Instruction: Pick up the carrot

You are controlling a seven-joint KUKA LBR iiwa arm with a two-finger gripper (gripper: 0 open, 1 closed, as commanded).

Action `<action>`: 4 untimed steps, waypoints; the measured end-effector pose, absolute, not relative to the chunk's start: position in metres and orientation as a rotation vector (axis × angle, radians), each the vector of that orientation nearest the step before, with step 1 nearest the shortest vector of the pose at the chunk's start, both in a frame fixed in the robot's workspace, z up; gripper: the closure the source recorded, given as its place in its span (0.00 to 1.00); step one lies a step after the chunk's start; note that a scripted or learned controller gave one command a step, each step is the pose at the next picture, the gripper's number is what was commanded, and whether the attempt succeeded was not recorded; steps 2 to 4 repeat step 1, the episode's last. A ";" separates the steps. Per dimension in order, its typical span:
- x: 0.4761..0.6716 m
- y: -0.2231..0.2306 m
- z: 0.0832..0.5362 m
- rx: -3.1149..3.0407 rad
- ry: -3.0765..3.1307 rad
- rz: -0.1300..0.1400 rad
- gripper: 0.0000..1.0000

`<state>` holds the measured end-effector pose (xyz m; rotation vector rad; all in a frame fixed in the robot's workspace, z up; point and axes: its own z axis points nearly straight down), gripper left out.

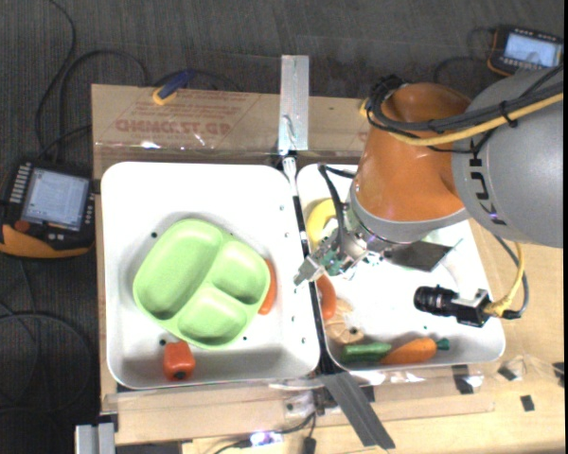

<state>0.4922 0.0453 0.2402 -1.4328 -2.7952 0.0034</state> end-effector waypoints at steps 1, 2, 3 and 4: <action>0.503 0.092 0.263 -1.605 -2.698 0.002 1.00; 0.503 0.092 0.263 -1.605 -2.698 0.002 1.00; 0.503 0.092 0.263 -1.605 -2.698 0.002 1.00; 0.503 0.092 0.263 -1.605 -2.698 0.002 1.00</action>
